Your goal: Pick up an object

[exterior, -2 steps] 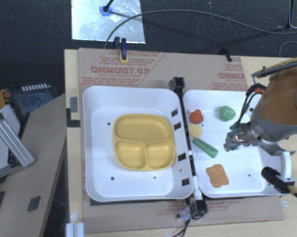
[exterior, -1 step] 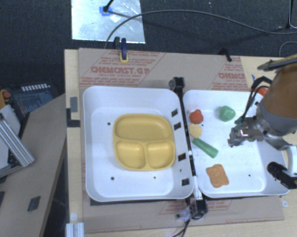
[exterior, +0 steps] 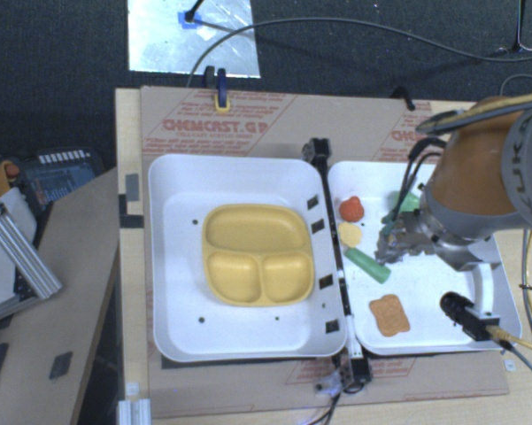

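On the table (exterior: 354, 118) the right bin (exterior: 429, 286) holds the pickables; I read this as approach, jaws low just beside the green stick (exterior: 368, 265), opening I can't tell, next needs centring before closing.

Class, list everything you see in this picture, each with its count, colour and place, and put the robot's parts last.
left bin: one, white, on the board
right bin: one, white, beside the left bin
divided tray: one, yellow, in the left bin
round piece: one, red, right bin, far left
disc: one, pale yellow, just nearer than the round piece
long piece: one, green, right bin, beside the gripper
small piece: one, green, partly behind the gripper
flat piece: one, orange-brown, right bin, near side
board: one, brown, red lettering, under both bins
foil sheet: one, silver, beyond the board
arm: one, grey and orange, from the right
gripper: one, over the right bin
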Available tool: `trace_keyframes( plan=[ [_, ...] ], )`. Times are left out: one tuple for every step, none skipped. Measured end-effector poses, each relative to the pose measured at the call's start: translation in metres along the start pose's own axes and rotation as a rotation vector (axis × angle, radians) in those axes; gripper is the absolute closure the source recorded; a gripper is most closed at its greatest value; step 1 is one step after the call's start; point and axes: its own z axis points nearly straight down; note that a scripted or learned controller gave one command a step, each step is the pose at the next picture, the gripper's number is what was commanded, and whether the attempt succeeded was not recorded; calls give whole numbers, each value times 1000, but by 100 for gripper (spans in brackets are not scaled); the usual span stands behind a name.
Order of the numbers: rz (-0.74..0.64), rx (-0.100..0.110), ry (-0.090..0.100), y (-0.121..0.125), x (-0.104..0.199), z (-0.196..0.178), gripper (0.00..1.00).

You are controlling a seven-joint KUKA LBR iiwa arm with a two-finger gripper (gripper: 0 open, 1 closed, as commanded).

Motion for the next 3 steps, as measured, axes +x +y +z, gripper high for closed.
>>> trace_keyframes(
  plan=[
    [-1, 0, 0, 9, 51, -12, 100],
    [-1, 1, 0, 5, 98, -11, 100],
    [1, 1, -1, 6, 147, -21, 100]
  ],
)
